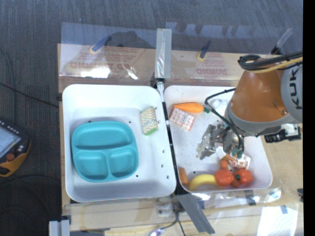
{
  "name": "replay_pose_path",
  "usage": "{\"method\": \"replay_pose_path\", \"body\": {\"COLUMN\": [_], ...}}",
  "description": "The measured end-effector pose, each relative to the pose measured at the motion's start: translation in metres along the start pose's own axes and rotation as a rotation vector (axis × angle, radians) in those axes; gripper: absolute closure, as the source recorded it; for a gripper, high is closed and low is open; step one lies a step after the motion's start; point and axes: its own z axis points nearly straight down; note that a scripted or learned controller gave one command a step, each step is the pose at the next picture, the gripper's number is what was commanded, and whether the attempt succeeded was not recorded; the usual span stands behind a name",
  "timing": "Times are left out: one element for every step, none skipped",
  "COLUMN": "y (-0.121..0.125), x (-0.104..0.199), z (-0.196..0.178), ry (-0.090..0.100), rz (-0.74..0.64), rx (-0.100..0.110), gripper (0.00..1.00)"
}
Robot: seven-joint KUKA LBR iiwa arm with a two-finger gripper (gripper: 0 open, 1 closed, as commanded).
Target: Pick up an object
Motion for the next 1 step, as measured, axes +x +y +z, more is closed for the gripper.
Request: {"method": "replay_pose_path", "body": {"y": [-0.0278], "x": [-0.0234], "z": [0.0716], "ry": [0.001], "rz": [0.383], "rx": [0.002], "gripper": [1.0]}}
